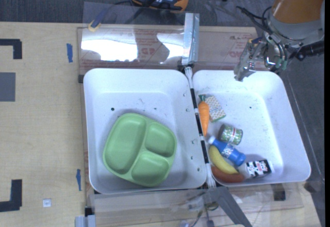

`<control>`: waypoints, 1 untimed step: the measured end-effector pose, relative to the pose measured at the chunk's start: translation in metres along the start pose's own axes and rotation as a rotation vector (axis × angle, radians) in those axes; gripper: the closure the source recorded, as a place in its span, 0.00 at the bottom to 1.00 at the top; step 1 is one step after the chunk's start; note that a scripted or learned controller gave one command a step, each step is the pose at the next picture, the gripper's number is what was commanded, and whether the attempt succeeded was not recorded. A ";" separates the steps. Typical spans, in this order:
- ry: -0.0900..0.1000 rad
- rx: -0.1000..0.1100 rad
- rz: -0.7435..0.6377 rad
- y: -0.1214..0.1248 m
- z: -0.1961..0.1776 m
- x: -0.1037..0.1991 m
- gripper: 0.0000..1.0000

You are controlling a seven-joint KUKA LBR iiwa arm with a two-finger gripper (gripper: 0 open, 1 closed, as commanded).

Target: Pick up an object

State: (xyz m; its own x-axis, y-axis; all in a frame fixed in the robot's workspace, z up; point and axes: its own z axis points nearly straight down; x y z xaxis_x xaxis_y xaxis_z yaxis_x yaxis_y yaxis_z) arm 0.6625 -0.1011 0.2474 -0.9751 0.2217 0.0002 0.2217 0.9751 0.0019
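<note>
Looking down on the bench, I see the gripper (246, 68) above the far edge of the right bin (268, 92), near its back right corner. Its two fingers hang down with a small gap between them and nothing is held there, so I read it as open and empty. The arm (296, 12) comes in from the upper right, with its orange band visible above the wrist.

The objects to pick lie together along the left side of the right bin, well apart from the gripper. A carrot (204, 116) lies beside the wall that divides the bins, and a small patterned packet (215, 108) touches it on its right. Below them is a green can (230, 134) lying on its side, then a blue bottle (230, 153), a yellow banana (221, 161) and a red thing (229, 176) partly under the banana. A small black and white carton (257, 167) lies just beside the bottle, toward the near edge.

In the left bin (103, 92) there is a green divided plate (139, 149) with three compartments.
</note>
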 end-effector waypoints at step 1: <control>0.000 -0.001 -0.302 0.003 -0.014 0.032 1.00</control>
State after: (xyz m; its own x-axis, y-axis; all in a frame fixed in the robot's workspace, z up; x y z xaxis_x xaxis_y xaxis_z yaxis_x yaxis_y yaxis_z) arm 0.6318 -0.0909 0.2614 -0.9969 -0.0786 -0.0003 -0.0786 0.9969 0.0024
